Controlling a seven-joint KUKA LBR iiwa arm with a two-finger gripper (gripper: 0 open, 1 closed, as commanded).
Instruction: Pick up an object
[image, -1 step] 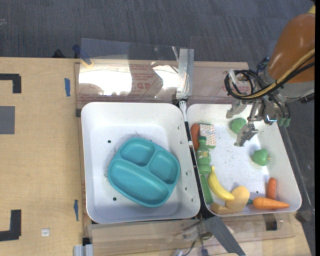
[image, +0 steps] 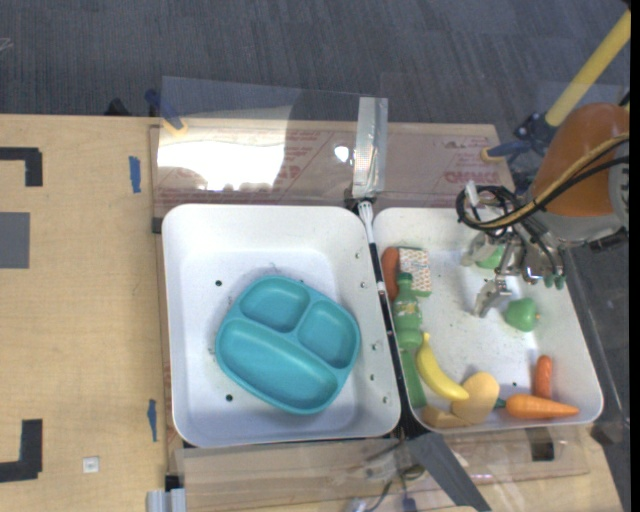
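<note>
My gripper (image: 503, 285) hangs over the upper right part of the right bin (image: 580, 340), under the orange band of the arm (image: 590, 160). A round green toy (image: 521, 316) lies just below and right of it. A paler green piece (image: 489, 257) sits just up and left of it, partly hidden behind the cables. I see nothing held in the gripper. Lower in the bin lie a yellow banana (image: 437, 372), a yellow-orange fruit (image: 481, 392), a carrot (image: 538, 406) and a small orange-red piece (image: 543, 372).
The left bin (image: 190, 260) holds a teal divided plate (image: 288, 343). Along the right bin's left wall lie a red-orange piece (image: 390, 265), a patterned packet (image: 416, 270) and green toys (image: 408, 322). A ridge separates the two bins.
</note>
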